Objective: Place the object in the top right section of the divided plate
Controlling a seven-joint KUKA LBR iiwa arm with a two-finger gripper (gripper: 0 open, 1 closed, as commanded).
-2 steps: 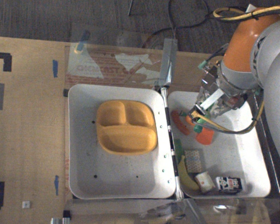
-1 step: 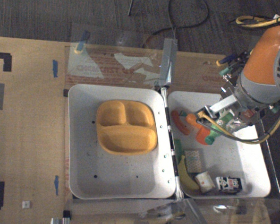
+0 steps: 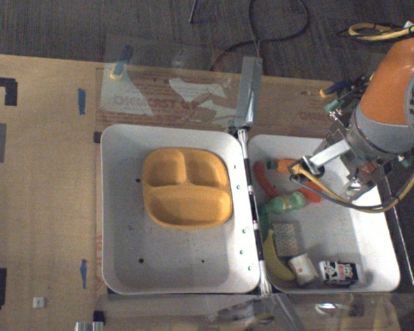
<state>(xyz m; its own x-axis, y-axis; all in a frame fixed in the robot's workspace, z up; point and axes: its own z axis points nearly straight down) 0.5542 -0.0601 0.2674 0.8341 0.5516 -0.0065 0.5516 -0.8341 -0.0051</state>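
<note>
A yellow divided plate (image 3: pixel 187 188) lies in the left bin (image 3: pixel 118 247), with two small sections at its far side and one large section at the near side. All three sections look bare. My gripper (image 3: pixel 356 183) hangs over the far right part of the right bin (image 3: pixel 370 248), well to the right of the plate. Just left of it lie a red pepper (image 3: pixel 263 177) and an orange carrot (image 3: pixel 285 165). Nothing can be made out between the fingers.
The right bin also holds a green bottle (image 3: pixel 286 203), a grey speckled block (image 3: pixel 286 236), a banana (image 3: pixel 275 262), a small white cup (image 3: pixel 302 267) and a black-and-white carton (image 3: pixel 338 272). A metal rail (image 3: pixel 248 94) runs between the bins at the far side.
</note>
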